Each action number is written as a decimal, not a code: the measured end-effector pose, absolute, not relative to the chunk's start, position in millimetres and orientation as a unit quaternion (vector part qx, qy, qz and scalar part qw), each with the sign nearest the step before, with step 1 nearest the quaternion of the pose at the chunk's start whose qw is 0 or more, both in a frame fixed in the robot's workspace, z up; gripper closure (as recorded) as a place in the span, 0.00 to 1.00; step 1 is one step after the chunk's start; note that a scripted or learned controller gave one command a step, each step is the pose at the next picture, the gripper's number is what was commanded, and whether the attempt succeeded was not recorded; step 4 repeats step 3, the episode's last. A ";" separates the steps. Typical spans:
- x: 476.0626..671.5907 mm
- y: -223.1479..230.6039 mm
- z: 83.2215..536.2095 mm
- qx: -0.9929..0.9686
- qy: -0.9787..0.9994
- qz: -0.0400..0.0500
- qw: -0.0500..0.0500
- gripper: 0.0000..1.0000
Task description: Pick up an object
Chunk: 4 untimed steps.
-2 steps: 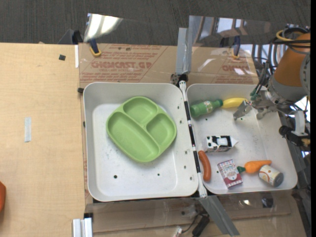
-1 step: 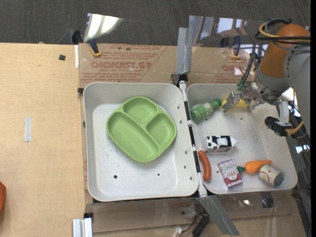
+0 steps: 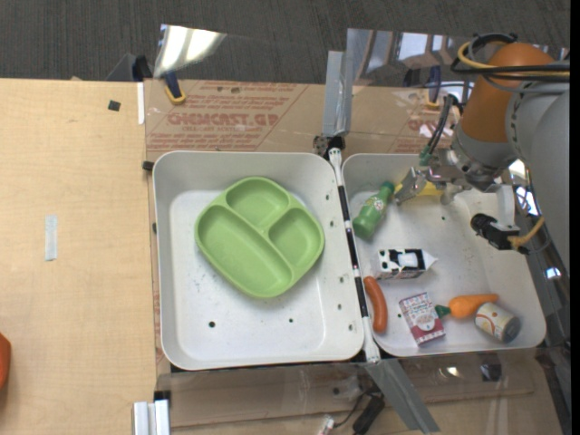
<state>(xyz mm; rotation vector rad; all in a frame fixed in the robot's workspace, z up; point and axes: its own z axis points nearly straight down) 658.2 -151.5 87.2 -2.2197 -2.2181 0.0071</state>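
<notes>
The green bottle [image 3: 372, 211] lies on its side in the right bin [image 3: 535, 329], near that bin's far left corner and just left of the gripper [image 3: 415, 186]. It looks like a small, light, stiff plastic toy with a smooth, likely slippery skin, so I judge the best hold is across its wider body rather than the thin neck. Its long axis runs slantwise, the yellow cap toward the gripper at upper right and the base at lower left; whether the jaws are spread or pressed together I cannot tell.
</notes>
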 end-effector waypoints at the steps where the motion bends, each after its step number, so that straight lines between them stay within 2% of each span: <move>1: 657.0 -191.8 86.5 -0.684 -0.730 0.003 0.005 0.00; 2: 657.1 -207.8 84.8 -0.677 -0.735 0.001 0.020 0.00; 3: 657.2 -209.1 90.9 -0.676 -0.737 0.003 0.020 1.00; 4: 657.2 -209.1 90.9 -0.676 -0.737 0.003 0.020 1.00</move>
